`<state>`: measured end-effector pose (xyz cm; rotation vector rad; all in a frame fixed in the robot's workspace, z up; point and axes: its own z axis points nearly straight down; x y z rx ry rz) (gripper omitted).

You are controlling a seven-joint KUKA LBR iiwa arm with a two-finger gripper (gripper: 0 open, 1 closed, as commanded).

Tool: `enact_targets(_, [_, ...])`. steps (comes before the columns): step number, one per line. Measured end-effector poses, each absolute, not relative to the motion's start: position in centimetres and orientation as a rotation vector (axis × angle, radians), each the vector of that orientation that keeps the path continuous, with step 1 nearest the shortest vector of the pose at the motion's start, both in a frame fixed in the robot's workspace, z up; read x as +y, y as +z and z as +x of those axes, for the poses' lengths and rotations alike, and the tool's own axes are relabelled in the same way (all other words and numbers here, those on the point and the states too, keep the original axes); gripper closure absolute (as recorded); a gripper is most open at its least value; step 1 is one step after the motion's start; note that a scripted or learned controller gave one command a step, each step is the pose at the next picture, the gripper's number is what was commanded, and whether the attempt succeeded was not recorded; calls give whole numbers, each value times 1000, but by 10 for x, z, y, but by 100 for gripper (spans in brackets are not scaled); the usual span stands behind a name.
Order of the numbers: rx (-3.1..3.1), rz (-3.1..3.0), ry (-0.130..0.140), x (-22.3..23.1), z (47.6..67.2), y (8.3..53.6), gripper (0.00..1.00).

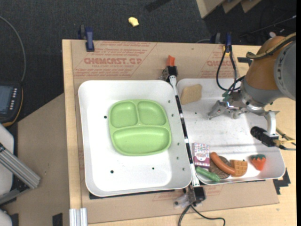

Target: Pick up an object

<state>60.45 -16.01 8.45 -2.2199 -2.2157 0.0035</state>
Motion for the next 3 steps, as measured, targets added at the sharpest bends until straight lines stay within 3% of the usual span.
enact_targets(1, [-2225,-2227,-2,-198,638,85,0])
enact_targets(2, [-2208,-2217,-1,-221,511,85,0])
enact_targets(3, [-2233,-2217,-10,-213,620,85,0])
